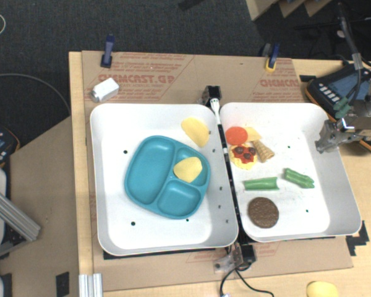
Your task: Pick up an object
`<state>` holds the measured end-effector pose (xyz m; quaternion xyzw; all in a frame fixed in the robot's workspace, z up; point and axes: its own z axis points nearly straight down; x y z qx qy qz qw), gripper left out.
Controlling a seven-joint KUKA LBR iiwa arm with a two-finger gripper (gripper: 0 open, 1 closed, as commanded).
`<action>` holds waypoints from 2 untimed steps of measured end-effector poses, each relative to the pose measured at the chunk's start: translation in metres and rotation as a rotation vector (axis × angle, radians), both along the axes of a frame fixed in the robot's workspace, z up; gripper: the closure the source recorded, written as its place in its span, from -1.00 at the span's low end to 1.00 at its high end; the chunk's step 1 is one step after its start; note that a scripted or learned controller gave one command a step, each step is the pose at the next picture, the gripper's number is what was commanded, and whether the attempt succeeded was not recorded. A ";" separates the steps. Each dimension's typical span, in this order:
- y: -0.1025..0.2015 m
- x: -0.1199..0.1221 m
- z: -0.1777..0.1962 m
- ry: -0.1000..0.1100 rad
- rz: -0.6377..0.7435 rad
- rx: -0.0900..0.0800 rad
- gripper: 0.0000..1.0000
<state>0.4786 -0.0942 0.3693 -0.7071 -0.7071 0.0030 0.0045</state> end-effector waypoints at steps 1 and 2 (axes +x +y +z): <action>-0.033 0.001 0.170 -0.034 -0.003 -0.009 1.00; -0.034 0.000 0.076 -0.002 -0.002 -0.001 1.00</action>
